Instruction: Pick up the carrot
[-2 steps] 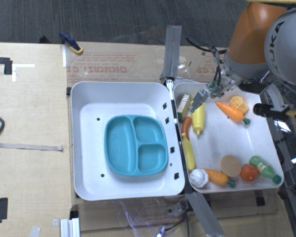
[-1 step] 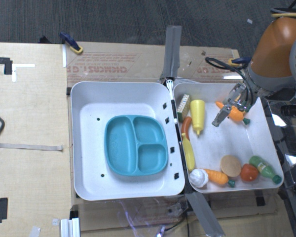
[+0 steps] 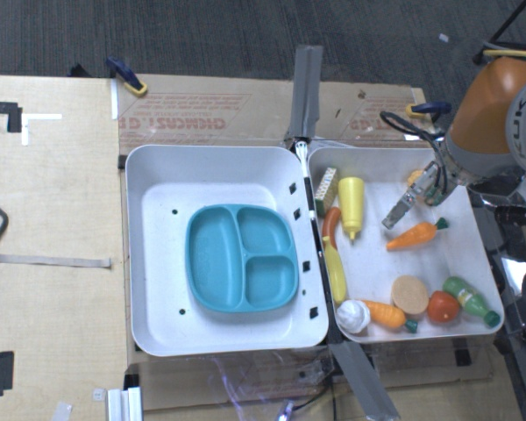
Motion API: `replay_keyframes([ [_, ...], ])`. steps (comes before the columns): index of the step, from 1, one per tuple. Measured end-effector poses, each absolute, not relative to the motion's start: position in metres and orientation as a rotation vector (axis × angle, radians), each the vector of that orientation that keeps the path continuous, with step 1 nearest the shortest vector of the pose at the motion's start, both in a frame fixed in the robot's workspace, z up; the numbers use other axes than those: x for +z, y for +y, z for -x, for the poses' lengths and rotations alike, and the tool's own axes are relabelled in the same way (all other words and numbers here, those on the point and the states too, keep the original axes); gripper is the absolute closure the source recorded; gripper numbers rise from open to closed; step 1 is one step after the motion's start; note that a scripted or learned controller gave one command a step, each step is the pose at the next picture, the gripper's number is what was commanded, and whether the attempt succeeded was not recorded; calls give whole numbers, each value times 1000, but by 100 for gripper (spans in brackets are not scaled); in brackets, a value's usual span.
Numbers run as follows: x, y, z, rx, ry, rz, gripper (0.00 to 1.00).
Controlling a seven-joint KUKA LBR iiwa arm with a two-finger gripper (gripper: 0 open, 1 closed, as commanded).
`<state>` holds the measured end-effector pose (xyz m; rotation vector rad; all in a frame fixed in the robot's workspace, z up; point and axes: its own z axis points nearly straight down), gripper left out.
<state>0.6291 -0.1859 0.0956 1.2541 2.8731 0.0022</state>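
Right now, from the camera above, the gripper [image 3: 401,210] hangs low in the right bin [image 3: 473,235], fingers close together with nothing between them, just up-left of the carrot [image 3: 413,236]. A second carrot [image 3: 387,314] lies near the front. To grip well, I'd open wider, shift over the orange body and straddle it crosswise.

end effector [image 3: 401,210] above right bin [image 3: 473,235] | just beside carrot [image 3: 413,236] | teal plate [image 3: 243,258] in left bin [image 3: 149,261]
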Motion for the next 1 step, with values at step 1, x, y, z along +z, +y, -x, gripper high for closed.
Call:
replay_keyframes([
  [1, 93, -163, -574, 0, 2843, -1329, 0],
])
